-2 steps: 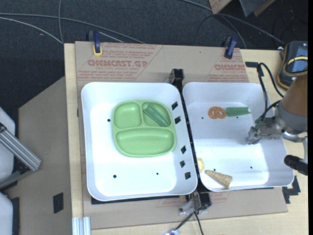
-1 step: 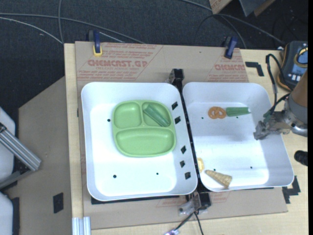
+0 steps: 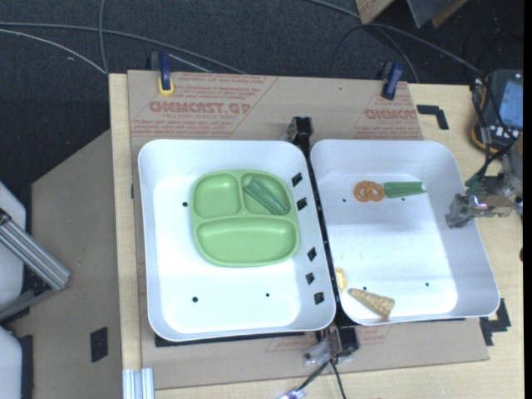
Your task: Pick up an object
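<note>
A: Nearest the lens, at the bottom lip of the right bin (image 3: pixel 465 248), lies a tan cone (image 3: pixel 371 302), tipped on its side, with a small yellow scrap (image 3: pixel 340 280) just beside it against the divider.

B: A fair candidate to pick up, then?

A: I'd judge so, though it sits tight in the corner where the wall slopes up, which may crowd a descent. The other candidates lie at the far end of the same bin: an orange pretzel (image 3: pixel 368 192) touching a green stick-like piece (image 3: pixel 405 189).

B: And the gripper?

A: A grey gripper (image 3: pixel 472 206) hangs at the right rim of that bin, well apart from all of them. Nothing shows between its ends; whether they stand apart or together I cannot tell, it's too small and blurred.

B: The left bin?

A: The left bin (image 3: pixel 166 248) holds a green divided plate (image 3: pixel 244 243) lying flat, with a darker green object (image 3: pixel 266 193) resting in its upper right compartment. That's farthest from the arm's side, so likely the longest reach.
</note>
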